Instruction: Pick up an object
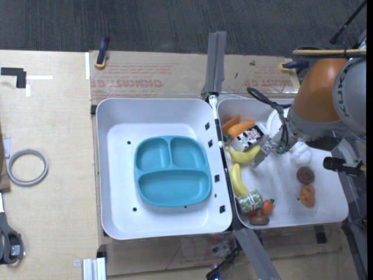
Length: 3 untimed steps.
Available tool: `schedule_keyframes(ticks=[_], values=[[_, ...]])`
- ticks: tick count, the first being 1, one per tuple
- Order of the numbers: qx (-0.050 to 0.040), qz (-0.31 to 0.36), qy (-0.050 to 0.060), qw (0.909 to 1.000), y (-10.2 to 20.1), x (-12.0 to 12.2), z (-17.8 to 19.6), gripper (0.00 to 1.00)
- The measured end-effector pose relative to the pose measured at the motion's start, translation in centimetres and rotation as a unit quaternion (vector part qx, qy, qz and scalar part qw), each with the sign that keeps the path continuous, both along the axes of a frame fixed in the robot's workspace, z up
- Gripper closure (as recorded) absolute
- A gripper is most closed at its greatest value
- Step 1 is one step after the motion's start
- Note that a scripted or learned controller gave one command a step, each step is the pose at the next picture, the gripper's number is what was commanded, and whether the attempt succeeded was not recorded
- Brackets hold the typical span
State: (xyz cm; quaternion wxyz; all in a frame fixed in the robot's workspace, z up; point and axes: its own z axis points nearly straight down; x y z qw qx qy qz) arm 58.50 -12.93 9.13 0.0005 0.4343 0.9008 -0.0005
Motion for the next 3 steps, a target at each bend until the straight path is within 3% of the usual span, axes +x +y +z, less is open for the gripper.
schedule_keyframes(ticks=[1,2,3], values=[[-0.0040,-0.015,-0.001,0.9999,0.8,5.7,0.3,0.00],[-0.0085,-0.015,0.000,0.9999,0.4,5.7,1.3,1.00],[0.0001,-0.022,-0.001,0.9998,1.4,-2.3,0.2,1.00]])
